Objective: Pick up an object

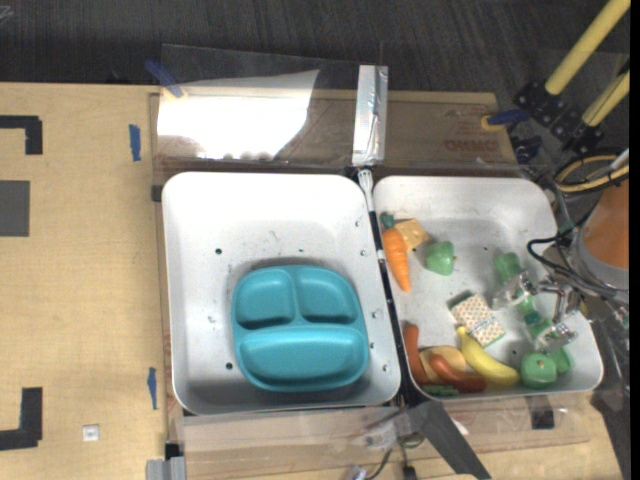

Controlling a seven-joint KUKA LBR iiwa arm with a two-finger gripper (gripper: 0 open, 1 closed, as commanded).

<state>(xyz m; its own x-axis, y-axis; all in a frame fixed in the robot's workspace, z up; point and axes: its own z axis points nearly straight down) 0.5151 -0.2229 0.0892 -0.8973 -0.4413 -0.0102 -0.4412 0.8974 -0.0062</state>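
The right bin (470,200) holds several toy foods. Along its left wall lies an orange carrot (397,255), with a green piece (439,258) just to its right. A checkered cracker (478,318) sits mid-bin, a yellow banana (487,358) curves along the front wall, and a round green fruit (540,369) rests in the front right corner. My gripper (540,308) is low in the right part of this bin, among small green pieces (507,265), just above the green fruit. Clutter hides what lies between its tips.
A teal divided plate (298,328) lies in the left bin (200,228). The arm's orange band (610,230) hangs over the right bin's right rim, with cables beside it. Red and orange sausage-like toys (440,368) lie by the banana.
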